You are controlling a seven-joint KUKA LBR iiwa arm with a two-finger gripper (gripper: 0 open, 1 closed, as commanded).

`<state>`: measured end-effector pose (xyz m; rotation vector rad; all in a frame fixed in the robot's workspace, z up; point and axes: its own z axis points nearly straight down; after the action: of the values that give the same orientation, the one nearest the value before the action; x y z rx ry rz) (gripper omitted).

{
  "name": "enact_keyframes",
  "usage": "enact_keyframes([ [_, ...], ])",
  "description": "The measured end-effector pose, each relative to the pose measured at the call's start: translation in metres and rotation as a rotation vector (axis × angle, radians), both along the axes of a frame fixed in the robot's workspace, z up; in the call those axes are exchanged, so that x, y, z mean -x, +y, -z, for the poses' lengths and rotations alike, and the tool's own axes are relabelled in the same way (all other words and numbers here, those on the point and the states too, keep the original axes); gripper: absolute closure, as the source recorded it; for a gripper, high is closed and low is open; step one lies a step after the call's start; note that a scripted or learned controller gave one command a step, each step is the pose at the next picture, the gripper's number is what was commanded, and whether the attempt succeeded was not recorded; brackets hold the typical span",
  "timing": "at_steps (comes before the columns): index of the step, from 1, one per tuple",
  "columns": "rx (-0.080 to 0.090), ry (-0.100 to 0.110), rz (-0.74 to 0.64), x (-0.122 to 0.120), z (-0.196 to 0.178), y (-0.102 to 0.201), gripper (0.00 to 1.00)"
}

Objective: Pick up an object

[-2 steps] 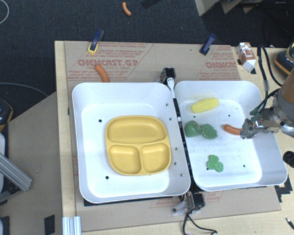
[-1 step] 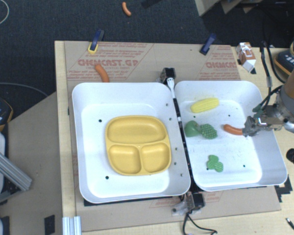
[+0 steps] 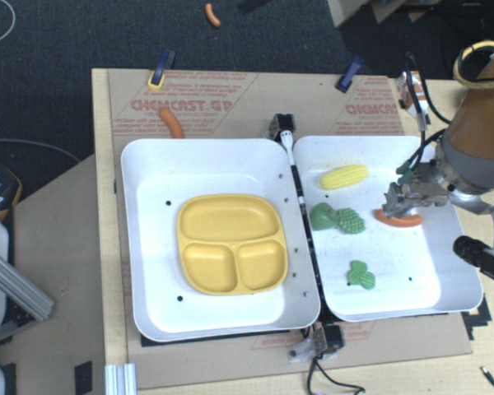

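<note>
The right bin (image 3: 445, 286) holds a yellow corn cob (image 3: 344, 176), a smooth green piece (image 3: 322, 216) touching a bumpy green piece (image 3: 351, 220), and a small green broccoli-like piece (image 3: 361, 276). A flat orange piece (image 3: 398, 218) lies near the bin's right side. My gripper (image 3: 405, 199) hangs low right above this orange piece and covers its upper edge. The arm reaches in from the right, with its orange band at the frame's edge.
The left bin (image 3: 148, 188) holds a yellow divided plate (image 3: 230, 243). An orange carrot-like piece (image 3: 172, 123) lies on the cardboard behind the left bin. Blue clamps (image 3: 160, 70) (image 3: 348, 75) grip the board's far edge. A black clip (image 3: 281, 126) sits between the bins.
</note>
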<state>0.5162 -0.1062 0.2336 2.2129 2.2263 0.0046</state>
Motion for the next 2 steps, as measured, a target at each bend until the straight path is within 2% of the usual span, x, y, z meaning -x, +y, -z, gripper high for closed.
enact_keyframes([
  [1, -0.001, 0.006, 0.003, -0.0148, 0.0179, 0.0253, 1.0],
  [2, 0.0, 0.006, 0.006, -0.0087, 0.0165, 0.0241, 1.0],
])
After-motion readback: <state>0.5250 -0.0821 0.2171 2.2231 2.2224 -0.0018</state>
